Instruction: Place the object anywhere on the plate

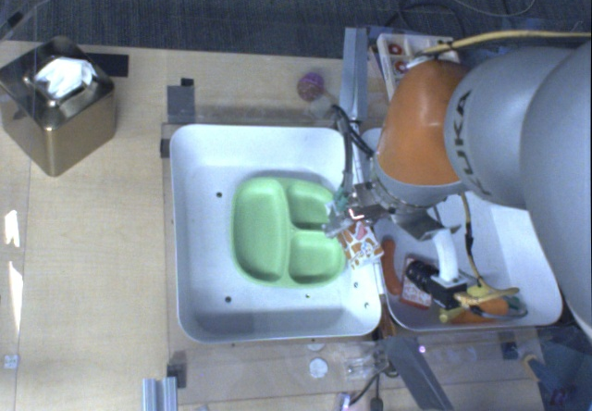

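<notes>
The gripper (344, 213) hangs over the right edge of a green divided plate (268, 233), about where its two right-hand compartments meet. The view is too small and cluttered here to tell whether the gripper is open or closed.

Just near and right of the gripper is the object, a small packet printed in orange, white and red (361, 244). It sits just beside the plate's right rim, close against the right wall of the left bin (199, 307), and not in any of the plate's compartments. Whether the gripper grips it or it rests on the bin cannot be told.

The plate lies in the middle of the left bin, one long compartment on its left and two shorter ones on its right.

The grey arm (518, 122), with its orange band (416, 131), reaches in from the right above the right bin (527, 261). A red thing (393, 276) lies at that bin's left edge.

On the wooden bench (83, 289), far left, stands a gold-brown box (60, 136) with something white inside. A small purple ball (312, 85) rests beyond the left bin.
</notes>
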Available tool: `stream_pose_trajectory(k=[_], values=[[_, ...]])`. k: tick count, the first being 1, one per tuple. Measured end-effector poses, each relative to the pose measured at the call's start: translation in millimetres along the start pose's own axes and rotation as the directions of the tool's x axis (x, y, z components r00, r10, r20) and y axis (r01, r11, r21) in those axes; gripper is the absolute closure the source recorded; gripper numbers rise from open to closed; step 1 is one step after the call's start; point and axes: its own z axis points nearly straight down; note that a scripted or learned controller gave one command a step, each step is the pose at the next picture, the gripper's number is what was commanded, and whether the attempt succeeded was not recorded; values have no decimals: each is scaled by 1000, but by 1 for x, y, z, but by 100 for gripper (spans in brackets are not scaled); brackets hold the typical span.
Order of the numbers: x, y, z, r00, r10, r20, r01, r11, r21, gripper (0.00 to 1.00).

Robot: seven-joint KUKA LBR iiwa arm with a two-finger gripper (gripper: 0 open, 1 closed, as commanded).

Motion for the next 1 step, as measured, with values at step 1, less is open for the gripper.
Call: stream_pose_trajectory(k=[1], values=[[0,0,0,1000,0,0,0,1000,0,0]])
